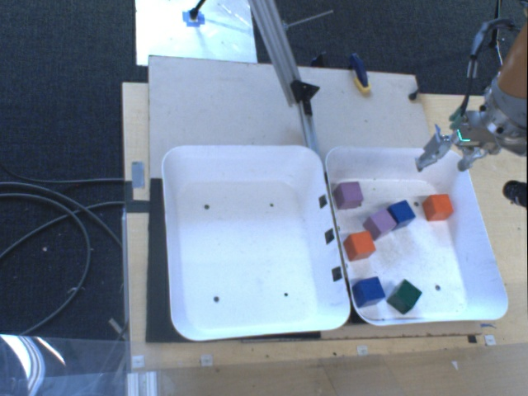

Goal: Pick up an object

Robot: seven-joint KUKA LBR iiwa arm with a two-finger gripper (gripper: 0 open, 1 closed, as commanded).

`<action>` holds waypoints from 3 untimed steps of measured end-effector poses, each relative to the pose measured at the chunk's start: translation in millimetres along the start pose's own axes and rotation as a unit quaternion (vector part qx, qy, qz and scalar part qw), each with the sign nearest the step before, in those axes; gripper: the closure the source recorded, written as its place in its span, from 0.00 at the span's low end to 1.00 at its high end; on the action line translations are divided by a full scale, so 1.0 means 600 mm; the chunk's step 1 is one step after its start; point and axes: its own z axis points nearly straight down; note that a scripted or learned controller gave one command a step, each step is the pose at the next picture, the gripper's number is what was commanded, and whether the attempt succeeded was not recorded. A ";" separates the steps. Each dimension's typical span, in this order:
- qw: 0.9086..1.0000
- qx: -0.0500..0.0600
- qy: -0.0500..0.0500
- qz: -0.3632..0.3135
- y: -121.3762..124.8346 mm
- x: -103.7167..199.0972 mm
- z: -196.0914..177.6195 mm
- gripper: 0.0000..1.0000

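Hand [447, 157] apparently open and unladen above right bin's [487, 258] far rim, orange cube [437, 207] just below it

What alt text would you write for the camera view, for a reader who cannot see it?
A robot arm's open end effector hovers over the far right corner of the right bin, holding nothing. That bin holds seven small blocks: two purple, two blue, two orange and one green. The left bin sits beside it.
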 end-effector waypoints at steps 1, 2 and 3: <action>1.000 0.000 0.000 0.000 0.000 0.000 0.000 0.00; 1.000 -0.001 0.000 -0.002 0.092 0.008 0.072 0.00; 1.000 0.000 0.001 -0.001 -0.058 0.108 -0.017 0.00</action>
